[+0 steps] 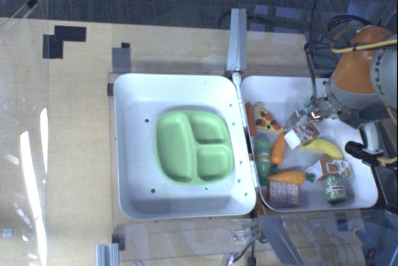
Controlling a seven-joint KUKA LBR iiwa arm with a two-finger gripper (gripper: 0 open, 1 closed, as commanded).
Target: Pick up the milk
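Milk carton [336, 168] lies in the right bin [367, 134], near its front right corner, just behind a small jar with a green lid [335, 189] and just in front of a banana [323, 147]. It is a small white carton with a brown picture on its face and a gabled end. Its long axis seems to run left to right across the bin, slightly slanted, but which end is the top I cannot tell surely.

To its left lies a carrot [287, 177], and a second carrot [278, 148] stands slanted farther back, beside a green bottle [262, 156]. A pizza slice [267, 121] lies near the back left of this bin.

End effector [313, 110] hangs low over the back of the right bin, well apart from the carton; if its fingers are apart or closed I cannot tell.

Left bin [130, 153] carries a green divided plate [194, 145] with three compartments. Both bins rest on the wooden desk [68, 134].
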